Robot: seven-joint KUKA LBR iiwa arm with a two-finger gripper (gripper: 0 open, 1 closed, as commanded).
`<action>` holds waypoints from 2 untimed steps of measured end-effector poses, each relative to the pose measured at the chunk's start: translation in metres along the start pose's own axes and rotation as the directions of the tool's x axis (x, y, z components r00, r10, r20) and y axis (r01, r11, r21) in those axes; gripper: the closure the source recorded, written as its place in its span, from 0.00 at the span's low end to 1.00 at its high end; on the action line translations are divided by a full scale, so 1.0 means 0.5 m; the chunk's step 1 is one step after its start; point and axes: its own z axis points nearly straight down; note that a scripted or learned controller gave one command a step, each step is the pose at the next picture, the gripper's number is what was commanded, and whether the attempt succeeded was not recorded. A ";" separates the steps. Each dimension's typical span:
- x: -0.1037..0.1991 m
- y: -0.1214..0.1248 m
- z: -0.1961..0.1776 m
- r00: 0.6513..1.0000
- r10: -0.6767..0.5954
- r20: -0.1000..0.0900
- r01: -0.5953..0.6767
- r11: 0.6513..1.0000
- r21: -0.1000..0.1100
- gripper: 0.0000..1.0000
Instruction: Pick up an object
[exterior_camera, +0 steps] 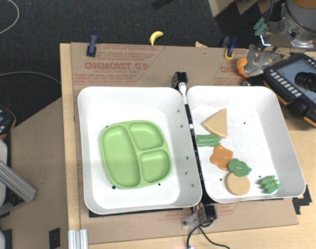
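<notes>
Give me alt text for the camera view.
Two white bins sit side by side on a bench: the left bin holds a green divided plate, the right bin several small toy foods, including a tan wedge and a round cracker. The gripper hangs beyond the right bin's far edge.

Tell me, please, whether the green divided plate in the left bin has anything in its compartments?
Empty: the green divided plate lies flat in the left white bin, all three compartments showing bare green.

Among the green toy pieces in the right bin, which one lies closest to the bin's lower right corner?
The small bumpy green piece, alone near that corner. The long green piece lies by the divider, and the green leafy piece touches the round tan piece.
</notes>
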 end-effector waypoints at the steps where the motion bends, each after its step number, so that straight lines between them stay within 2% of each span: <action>1: -0.094 0.000 0.133 1.000 0.007 0.001 -0.007 1.000 0.000 1.00; 2: -0.208 -0.052 0.197 1.000 0.008 0.002 -0.008 1.000 -0.002 1.00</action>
